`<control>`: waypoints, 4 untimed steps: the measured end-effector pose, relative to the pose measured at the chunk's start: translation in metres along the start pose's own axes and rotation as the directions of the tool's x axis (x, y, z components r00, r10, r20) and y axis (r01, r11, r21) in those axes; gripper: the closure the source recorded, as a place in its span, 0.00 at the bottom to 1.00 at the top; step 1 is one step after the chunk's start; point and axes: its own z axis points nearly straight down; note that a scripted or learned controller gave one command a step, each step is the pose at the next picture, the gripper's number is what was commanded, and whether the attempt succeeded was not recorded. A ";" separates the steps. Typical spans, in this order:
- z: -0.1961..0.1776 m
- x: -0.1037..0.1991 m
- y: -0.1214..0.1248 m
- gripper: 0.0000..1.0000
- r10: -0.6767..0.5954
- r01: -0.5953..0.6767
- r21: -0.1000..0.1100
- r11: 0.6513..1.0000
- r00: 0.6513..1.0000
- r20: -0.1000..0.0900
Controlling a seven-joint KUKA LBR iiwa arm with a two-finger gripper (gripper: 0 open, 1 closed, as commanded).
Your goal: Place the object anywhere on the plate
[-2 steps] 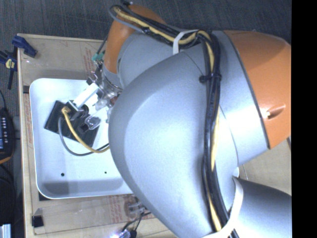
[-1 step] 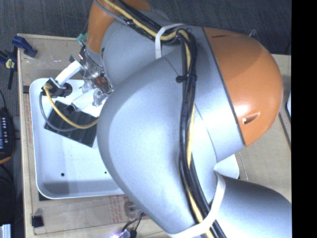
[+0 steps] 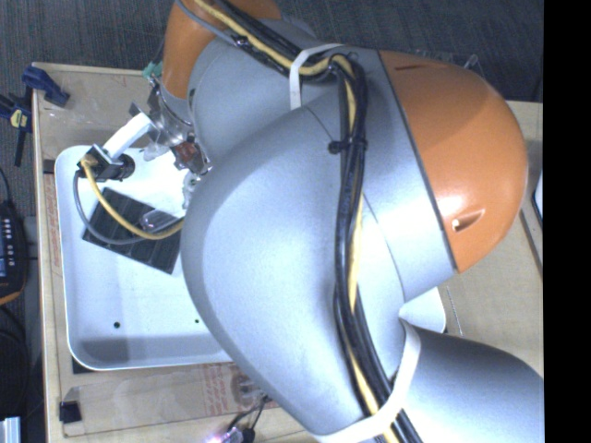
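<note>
A dark grey carpeted floor (image 3: 83, 12) lies behind a pale wooden bench (image 3: 92, 90) seen from above at a slant. The grey arm (image 3: 305, 247) with its orange band (image 3: 452, 146) takes up most of the view, its bulky joints covering the bench's right and middle, with black and yellow cables (image 3: 349, 275) strapped along it by white ties. A shallow white bin (image 3: 111, 340) sits at the left of the bench, its near wall and floor bare. Inside the bin, toward its far left part, a dark flat plate (image 3: 129, 229) lies tilted, with a yellow cable loop (image 3: 120, 215) hanging across it. The gripper (image 3: 180, 160) hangs over the far side of the bin, just beside the plate; whether its jaws are apart or together cannot be told. A small object cannot be made out clearly. Blue clamps (image 3: 42, 83) grip the bench's far left corner.
</note>
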 end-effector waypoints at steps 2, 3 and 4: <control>0.047 -0.082 -0.080 0.00 0.171 -0.171 -0.002 0.985 0.985 0.002; 0.046 -0.015 -0.075 0.00 0.288 -0.288 -0.002 0.958 0.958 -0.002; -0.095 -0.034 -0.068 0.00 0.288 -0.288 -0.004 0.958 0.958 -0.007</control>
